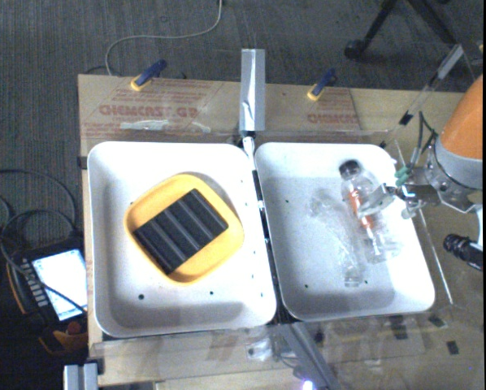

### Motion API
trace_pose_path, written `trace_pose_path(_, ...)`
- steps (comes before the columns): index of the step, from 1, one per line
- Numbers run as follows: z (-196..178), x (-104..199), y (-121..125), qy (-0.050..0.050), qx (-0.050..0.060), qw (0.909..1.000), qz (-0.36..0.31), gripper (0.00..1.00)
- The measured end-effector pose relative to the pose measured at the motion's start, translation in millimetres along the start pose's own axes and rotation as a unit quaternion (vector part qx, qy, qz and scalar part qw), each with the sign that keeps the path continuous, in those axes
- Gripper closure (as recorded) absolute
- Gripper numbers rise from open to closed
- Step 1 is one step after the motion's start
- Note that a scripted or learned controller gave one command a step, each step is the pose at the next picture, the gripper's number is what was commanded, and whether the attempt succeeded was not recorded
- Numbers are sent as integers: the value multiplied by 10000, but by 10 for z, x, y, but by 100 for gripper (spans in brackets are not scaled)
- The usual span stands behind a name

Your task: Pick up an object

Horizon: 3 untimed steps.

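A clear plastic bottle (363, 205) with a dark cap and an orange label lies in the right bin (308, 299), toward its right side, cap pointing to the back. Crumpled clear plastic film (334, 226) lies just left of the bottle. In the left bin (113, 299) rests a yellow block with a black ribbed top (184, 227). My gripper (399, 192) hovers at the right bin's right rim, close beside the bottle's upper half. The orange band of the arm (470, 124) is above it at the right edge.
A grey metal post (252, 92) stands at the back between the bins. Two blue-and-yellow clamps (148, 75) hold the cardboard backing. Cables and a lit tablet (60, 275) lie on the floor to the left.
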<state>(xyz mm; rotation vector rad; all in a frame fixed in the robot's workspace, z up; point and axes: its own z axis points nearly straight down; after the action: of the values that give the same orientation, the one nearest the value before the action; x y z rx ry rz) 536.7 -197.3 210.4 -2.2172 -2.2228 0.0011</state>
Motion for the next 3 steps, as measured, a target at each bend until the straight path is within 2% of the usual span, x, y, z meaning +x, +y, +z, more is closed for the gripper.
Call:
trace_pose_path(1, 550, -104, 362, -12, 3, 9986, -527, 0)
trace_pose_path(2, 1145, -148, 496, -2, -15, 9955, -951, 0)
trace_pose_path(3, 396, 10, 338, -10, -11, 9994, -358, 0)
